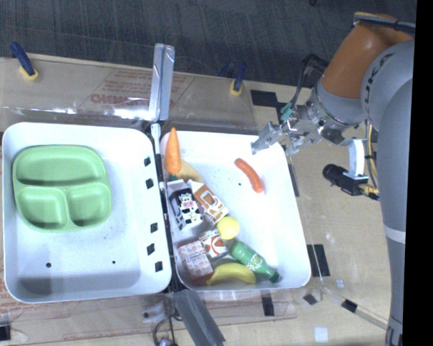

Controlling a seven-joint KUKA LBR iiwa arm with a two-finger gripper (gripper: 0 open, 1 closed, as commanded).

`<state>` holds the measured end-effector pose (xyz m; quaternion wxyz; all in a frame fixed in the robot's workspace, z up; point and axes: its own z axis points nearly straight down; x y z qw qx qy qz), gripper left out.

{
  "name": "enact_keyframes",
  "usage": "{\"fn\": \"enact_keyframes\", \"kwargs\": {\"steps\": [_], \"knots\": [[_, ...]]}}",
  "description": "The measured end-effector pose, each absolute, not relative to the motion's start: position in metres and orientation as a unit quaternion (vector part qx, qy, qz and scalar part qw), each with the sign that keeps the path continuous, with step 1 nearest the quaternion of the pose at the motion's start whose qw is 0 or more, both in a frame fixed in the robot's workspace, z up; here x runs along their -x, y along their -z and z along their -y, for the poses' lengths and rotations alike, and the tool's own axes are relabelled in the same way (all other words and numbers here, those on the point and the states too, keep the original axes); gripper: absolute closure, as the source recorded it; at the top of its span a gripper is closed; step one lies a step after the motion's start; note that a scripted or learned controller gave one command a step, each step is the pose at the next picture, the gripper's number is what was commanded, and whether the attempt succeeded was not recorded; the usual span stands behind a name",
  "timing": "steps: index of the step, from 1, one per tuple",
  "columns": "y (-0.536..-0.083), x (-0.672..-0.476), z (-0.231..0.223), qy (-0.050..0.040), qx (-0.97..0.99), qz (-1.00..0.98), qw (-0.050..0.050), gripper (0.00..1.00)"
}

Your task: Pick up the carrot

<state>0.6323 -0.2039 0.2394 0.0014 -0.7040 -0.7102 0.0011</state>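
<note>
Bottom centre of frame: grey ramp piece point(199, 320) poking out under the seam where both bins meet, probably part of the divider hardware. Just above that, banana point(232, 274) and green bottle point(255, 260) jammed into the lower corner of the right bin point(289, 229), next to a brown packet point(193, 256), a lemon point(228, 227) and a couple of little cartons point(194, 203). Looks like everything just slid down against the divider and piled up there.

Carrot point(173, 151) up near centre-top, lying along the right bin's left wall, tip pointing up-frame, touching the divider strip. Awkward spot for a grab, wall right beside it. Sausage point(249, 175) alone mid-bin, well apart from the pile.

Gripper point(277, 138) hanging over the right bin's upper-right rim, nothing between the fingers; can't tell from this angle if released or clenched. Well apart from the carrot, so pick not started by the look of it. Needs to cross the bin leftwards first.

Left bin point(69, 270) holding just a green tray point(60, 186), three compartments.

Bench: light wood, clear plastic sheet clipped at the top with blue clamps point(24, 60), black tape marks scattered on the right. Dark carpet across the top of frame.
</note>
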Motion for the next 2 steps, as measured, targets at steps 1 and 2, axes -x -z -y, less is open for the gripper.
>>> {"fn": "enact_keyframes", "kwargs": {"steps": [1, 2], "knots": [[-0.111, -0.645, 0.147, -0.0015, 0.671, 0.742, 0.002, 0.0], [-0.123, -0.647, 0.146, -0.0008, 0.669, 0.743, 0.001, 1.0]]}}
